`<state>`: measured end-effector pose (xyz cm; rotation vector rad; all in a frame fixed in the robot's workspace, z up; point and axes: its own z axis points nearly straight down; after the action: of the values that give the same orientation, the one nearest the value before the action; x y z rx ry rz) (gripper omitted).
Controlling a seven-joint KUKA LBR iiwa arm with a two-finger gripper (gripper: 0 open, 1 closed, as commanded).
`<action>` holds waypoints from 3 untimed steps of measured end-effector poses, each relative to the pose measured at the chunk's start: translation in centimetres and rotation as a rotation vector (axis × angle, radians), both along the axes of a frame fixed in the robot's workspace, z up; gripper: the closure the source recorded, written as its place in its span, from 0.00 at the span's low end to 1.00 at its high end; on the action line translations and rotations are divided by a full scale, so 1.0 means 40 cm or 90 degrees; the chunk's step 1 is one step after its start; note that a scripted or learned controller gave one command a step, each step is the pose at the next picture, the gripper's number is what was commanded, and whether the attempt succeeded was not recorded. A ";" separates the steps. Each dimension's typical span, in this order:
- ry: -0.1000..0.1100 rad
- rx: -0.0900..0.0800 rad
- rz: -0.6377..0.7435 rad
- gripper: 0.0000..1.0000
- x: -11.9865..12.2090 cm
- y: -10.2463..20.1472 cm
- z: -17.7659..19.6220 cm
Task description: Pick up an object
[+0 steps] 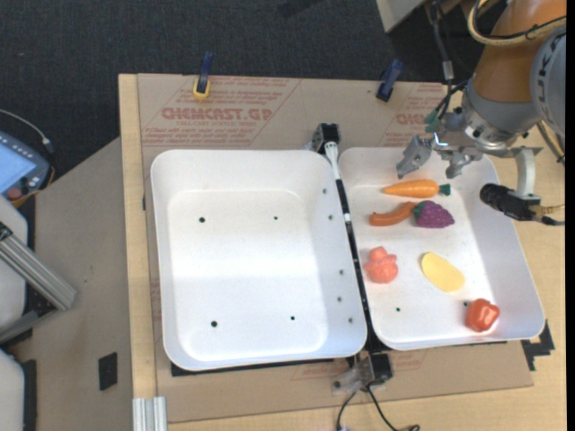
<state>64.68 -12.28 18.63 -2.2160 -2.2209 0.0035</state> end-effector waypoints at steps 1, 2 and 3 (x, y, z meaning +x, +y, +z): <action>-0.001 0.000 0.000 0.00 -0.005 0.077 -0.104; -0.012 -0.003 -0.001 0.00 0.050 0.030 0.214; 0.001 0.000 0.002 0.00 0.048 0.208 -0.014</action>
<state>66.58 -3.96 18.07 -2.2124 -2.2228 0.0040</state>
